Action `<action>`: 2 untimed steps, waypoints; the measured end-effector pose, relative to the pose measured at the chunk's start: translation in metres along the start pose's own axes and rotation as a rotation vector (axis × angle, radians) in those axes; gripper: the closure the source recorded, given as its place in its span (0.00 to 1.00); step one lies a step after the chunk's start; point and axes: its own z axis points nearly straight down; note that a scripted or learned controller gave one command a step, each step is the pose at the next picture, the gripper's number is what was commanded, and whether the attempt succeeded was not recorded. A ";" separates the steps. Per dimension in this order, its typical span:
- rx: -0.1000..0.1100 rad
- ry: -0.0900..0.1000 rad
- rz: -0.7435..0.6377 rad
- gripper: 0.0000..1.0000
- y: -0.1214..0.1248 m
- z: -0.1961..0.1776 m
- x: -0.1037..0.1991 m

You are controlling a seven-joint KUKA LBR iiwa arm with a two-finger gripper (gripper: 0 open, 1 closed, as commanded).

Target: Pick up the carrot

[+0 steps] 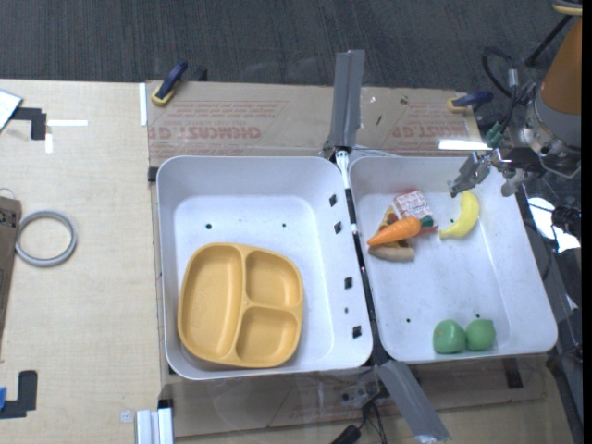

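Note:
The orange carrot with a green tip lies in the right bin, near its upper left, pointing left. It rests against a small red-and-white box and a tan piece. My gripper hangs over the bin's upper right corner, to the right of the carrot and well apart from it. Its fingers are spread open with nothing between them. A yellow banana lies just below the fingertips.
Two green round items sit at the right bin's front edge. The left bin holds a yellow divided plate. A grey divider bar stands between the bins at the back. A tape roll lies on the bench, far left.

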 end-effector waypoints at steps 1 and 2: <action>-0.003 -0.001 -0.737 0.00 -0.036 0.012 0.004; -0.003 -0.001 -0.738 0.00 -0.036 0.012 0.004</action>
